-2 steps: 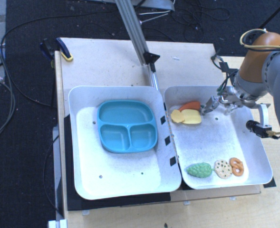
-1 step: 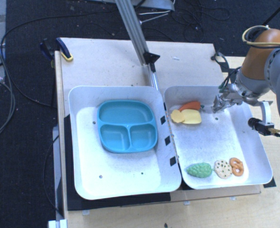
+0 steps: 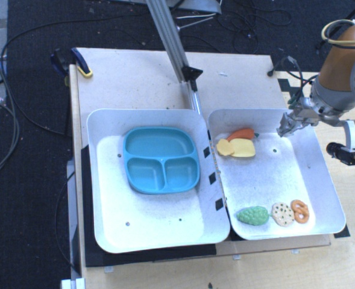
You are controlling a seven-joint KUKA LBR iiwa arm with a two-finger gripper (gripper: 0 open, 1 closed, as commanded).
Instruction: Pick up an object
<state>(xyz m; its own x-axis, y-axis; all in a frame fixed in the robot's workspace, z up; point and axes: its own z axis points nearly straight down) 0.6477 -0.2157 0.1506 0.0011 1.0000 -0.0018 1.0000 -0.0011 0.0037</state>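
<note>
Your gripper (image 3: 285, 129) is hovering at the right bin's (image 3: 322, 179) upper right edge, holding nothing; can't tell its opening. Nearest targets: carrot (image 3: 242, 134) and yellow pieces (image 3: 237, 149) are sitting upper centre.

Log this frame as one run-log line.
phase: approach | gripper: over right bin far edge, holding nothing visible | nearest: yellow piece, orange piece | blue tray: left bin

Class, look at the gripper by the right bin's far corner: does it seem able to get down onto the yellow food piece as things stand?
Probably yes. The gripper hangs over the right bin, and the yellow piece lies open from above; only the orange piece crowds its far side.
</note>
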